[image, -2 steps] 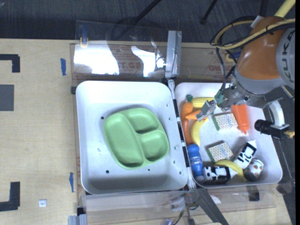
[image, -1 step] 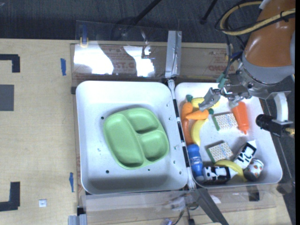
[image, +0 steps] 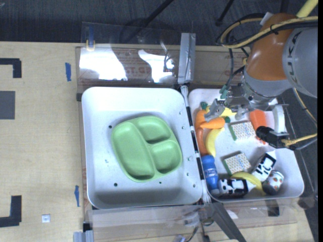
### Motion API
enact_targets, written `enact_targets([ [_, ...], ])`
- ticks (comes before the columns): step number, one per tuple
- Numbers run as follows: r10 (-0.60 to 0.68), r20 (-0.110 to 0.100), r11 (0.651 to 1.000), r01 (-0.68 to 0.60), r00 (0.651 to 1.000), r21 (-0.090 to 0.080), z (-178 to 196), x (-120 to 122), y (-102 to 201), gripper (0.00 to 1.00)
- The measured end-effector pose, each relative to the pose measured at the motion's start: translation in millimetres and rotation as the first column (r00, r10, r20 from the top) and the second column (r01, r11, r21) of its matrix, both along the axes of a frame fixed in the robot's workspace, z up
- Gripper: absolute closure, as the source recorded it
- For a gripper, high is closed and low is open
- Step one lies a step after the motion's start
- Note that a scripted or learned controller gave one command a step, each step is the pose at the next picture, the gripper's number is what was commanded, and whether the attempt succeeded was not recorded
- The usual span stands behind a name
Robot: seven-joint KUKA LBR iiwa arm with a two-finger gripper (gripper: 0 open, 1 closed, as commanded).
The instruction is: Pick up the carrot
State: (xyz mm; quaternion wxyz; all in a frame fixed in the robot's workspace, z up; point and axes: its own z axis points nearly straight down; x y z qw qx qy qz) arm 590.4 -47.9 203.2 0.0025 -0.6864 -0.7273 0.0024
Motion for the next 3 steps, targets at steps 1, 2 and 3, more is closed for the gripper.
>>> enact_targets([
  [1, 0.183, 0.0, 0.983, -0.183, 0.983, 0.002, -90, 32, -58, 0.0],
  [2, 0.326, 0.019, 0.946, -0.326, 0.945, 0.001, -102, 38, -69, 0.0],
  [3, 0.275, 0.027, 0.962, -0.275, 0.961, -0.011, -111, -3, -65, 0.0],
])
